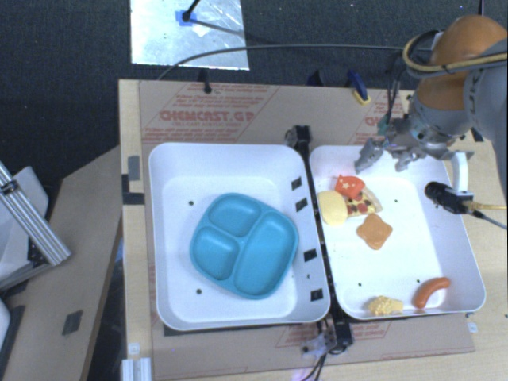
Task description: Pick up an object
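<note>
While gripper hovers spread — blue tray left bin, sausage right bin.

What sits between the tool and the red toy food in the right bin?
Nothing visible. The tool hangs open over the right bin's far edge, and the red piece lies just nearer the camera, with bare white floor between them.

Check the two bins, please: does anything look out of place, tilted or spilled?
Nothing looks spilled or damaged. The blue plate lies turned at an angle in the left bin. In the right bin the toy foods are scattered: a sausage near the front corner, a toast piece in the middle.
</note>
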`<control>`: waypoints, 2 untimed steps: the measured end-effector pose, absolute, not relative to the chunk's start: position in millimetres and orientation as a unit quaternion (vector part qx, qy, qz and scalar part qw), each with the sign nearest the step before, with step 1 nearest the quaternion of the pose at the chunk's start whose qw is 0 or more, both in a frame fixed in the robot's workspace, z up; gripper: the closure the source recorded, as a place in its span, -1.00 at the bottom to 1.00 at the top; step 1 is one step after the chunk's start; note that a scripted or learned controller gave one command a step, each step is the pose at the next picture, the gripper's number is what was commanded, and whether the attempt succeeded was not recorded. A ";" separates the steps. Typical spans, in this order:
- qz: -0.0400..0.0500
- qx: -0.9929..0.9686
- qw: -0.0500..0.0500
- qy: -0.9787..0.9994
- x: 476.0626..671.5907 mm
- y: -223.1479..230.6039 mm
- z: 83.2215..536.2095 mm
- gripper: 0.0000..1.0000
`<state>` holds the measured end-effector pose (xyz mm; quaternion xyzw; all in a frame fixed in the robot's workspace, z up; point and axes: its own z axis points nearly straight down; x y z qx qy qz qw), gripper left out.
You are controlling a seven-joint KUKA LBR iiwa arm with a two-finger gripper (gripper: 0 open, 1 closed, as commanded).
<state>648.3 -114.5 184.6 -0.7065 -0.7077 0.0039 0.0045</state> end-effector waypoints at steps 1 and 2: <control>0.000 -0.706 -0.001 -0.708 651.2 -114.2 193.3 -1.00; 0.001 -0.706 0.000 -0.708 647.3 -115.4 151.0 -1.00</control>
